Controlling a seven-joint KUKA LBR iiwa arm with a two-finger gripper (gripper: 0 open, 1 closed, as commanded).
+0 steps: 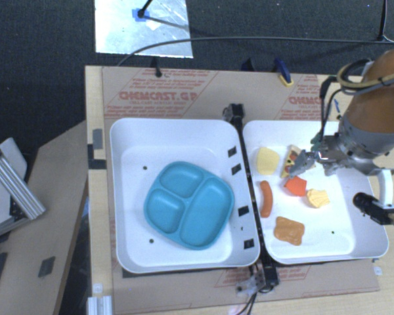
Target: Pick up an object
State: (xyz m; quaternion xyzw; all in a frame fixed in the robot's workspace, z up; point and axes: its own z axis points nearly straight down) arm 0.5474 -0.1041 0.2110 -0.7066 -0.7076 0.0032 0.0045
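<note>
Currently the arm reaches over the right bin, and its tool hangs low just above the red block; whether it is released or clenched cannot be told. Left of the red block lie a pale yellow piece and a sausage. Right of it is a yellow chunk, below it an orange piece. Far left, the left bin holds a blue divided plate.
</note>
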